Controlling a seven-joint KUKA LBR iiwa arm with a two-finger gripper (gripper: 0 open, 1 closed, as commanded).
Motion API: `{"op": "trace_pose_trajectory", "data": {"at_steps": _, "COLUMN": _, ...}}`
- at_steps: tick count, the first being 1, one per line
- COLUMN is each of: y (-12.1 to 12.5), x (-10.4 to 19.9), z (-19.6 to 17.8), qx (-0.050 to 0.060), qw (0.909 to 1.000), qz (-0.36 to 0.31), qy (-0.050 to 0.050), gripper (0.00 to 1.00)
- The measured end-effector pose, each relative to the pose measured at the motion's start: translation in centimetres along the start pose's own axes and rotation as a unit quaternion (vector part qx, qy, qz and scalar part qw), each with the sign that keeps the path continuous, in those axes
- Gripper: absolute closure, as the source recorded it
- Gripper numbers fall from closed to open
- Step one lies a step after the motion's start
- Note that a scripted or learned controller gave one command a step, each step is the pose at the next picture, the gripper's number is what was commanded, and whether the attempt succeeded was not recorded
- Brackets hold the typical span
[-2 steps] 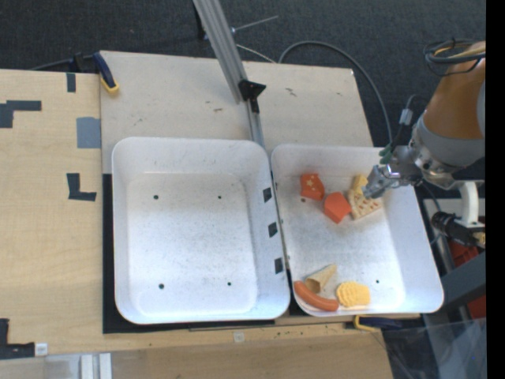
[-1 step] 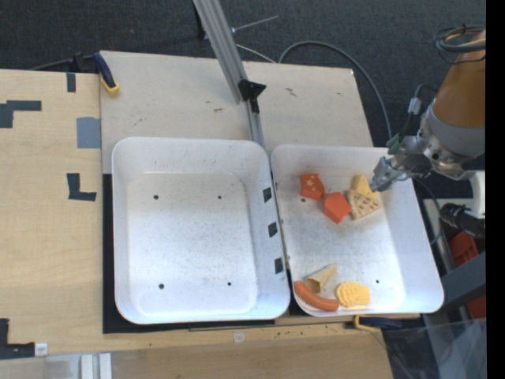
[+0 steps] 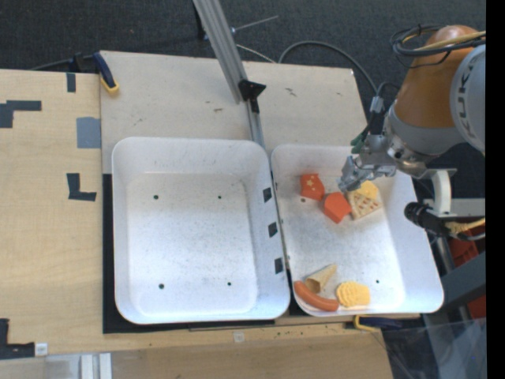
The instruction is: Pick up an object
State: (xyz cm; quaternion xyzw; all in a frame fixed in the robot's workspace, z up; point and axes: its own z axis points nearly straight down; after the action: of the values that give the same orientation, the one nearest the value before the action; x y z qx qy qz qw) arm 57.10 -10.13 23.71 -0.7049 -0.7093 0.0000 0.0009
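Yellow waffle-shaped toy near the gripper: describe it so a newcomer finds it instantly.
Look in the right-hand white bin, upper half, just below the gripper. The pale yellow waffle-shaped toy lies there touching an orange-red block on its left; it alone there is yellow and dotted.

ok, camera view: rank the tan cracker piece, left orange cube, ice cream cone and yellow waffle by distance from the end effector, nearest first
1. Tan cracker piece, right under the end effector, upper right bin.
2. Left orange cube, just to its left.
3. Ice cream cone and yellow waffle, both by the right bin's front edge; too close to call.
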Motion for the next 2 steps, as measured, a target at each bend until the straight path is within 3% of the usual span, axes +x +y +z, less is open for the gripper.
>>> {"op": "trace_pose_trajectory", "data": {"at_steps": 2, "y": -0.4, "x": 11.1, "z": 0.6, "qx": 0.001, "qw": 1.0000, "qz": 0.000, "qy": 0.000, "gripper": 1.00}}
